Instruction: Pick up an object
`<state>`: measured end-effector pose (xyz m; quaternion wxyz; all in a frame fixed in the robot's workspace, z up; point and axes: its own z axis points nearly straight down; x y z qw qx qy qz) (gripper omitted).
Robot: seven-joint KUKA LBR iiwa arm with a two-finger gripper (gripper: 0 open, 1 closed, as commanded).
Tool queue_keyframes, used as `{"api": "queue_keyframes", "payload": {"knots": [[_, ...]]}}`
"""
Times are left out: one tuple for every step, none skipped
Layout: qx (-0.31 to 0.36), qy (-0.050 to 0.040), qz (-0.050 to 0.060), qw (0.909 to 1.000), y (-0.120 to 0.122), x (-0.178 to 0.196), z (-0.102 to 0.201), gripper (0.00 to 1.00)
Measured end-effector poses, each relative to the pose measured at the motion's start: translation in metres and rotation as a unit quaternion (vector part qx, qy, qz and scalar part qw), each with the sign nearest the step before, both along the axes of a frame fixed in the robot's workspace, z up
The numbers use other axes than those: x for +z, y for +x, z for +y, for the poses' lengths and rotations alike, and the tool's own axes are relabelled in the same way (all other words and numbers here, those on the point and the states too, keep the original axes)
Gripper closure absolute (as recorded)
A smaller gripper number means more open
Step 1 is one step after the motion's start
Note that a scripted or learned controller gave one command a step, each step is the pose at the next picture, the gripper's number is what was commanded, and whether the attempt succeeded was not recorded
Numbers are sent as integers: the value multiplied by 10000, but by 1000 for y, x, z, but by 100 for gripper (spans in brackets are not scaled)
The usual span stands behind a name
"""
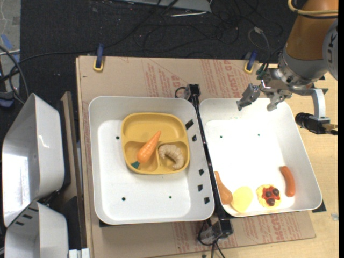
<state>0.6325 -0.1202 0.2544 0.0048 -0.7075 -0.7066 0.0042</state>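
Lying along the near edge of the right bin [258, 125] are four small toy foods: a sausage [288, 180] by the right wall, a little pizza [269, 194], a yellow round piece [242, 198] and an orange drumstick-shaped piece [223, 188] against the left wall. Any of them could be the pick. They sit close to the walls, so a finger may bump the rim and push the toy away. The round piece and the pizza are flat, and I think fingers could slide over them. The gripper [262, 95] hangs over the far edge of that bin, well apart from the toys. Its two fingers are spread wide with nothing between them. In the left bin [107, 192] a yellow tray [156, 123] holds a carrot [149, 147] and a shrimp [172, 155]. A grab there could lift or tip the tray too
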Motion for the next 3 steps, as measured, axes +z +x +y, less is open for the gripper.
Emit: {"api": "queue_keyframes", "payload": {"knots": [[11,-7,-62,10000,2,8,0,0],[0,-5,-46,10000,7,-51,-6,0],[5,-4,-45,10000,9,-95,-3,0]]}}
